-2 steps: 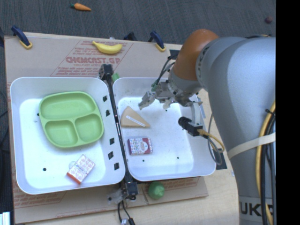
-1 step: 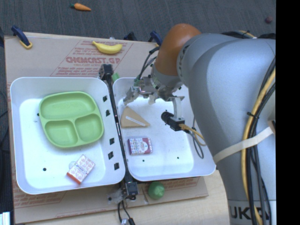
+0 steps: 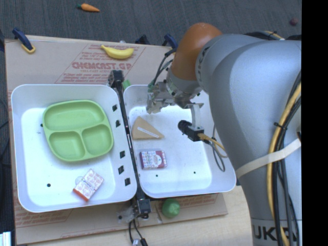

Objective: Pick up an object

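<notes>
My gripper (image 3: 154,106) hangs low over the back of the right bin (image 3: 205,181), just above and behind a tan wedge of cheese (image 3: 146,129). Nothing shows between its fingers. A small red and white packet (image 3: 152,159) lies flat in the middle of the same bin. In the left bin (image 3: 23,188) sit a green divided plate (image 3: 78,129) and an orange and white packet (image 3: 88,184) near the front.
A yellow banana (image 3: 118,50) lies on the cardboard behind the bins. A green ball (image 3: 171,207) rests at the front edge below the right bin. An orange carrot (image 3: 89,7) lies on the floor beyond the bench. My arm covers the right side of the right bin.
</notes>
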`<state>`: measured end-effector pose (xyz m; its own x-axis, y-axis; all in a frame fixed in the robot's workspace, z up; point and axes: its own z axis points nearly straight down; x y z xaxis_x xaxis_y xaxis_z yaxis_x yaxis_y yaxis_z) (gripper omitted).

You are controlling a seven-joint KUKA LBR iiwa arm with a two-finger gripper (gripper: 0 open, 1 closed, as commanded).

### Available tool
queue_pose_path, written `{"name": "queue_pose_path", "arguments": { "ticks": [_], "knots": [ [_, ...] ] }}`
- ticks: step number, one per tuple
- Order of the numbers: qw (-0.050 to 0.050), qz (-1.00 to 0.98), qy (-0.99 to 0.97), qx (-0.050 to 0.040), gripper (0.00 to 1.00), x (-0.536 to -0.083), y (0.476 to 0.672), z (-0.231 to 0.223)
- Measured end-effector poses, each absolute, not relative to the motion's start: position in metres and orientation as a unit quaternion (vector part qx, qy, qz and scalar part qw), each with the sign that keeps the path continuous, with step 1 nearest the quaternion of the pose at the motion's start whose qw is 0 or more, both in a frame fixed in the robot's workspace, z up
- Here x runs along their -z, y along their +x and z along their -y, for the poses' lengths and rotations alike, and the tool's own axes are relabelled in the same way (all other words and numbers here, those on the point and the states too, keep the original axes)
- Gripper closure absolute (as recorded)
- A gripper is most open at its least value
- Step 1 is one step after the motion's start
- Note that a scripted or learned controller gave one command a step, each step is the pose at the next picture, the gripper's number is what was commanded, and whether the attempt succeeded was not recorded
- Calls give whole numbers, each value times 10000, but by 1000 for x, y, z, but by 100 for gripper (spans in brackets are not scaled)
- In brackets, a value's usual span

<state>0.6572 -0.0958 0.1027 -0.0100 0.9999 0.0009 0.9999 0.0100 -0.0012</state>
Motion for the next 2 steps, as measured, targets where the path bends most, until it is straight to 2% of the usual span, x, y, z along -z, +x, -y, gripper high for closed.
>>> {"name": "queue_pose_path", "arguments": {
  "ticks": [1, 2],
  "knots": [
    [10, 7109, -7033, -2, 0, -102, 657, 96],
    [12, 7119, -7023, 1, 100, -113, 658, 95]
  ]
}}
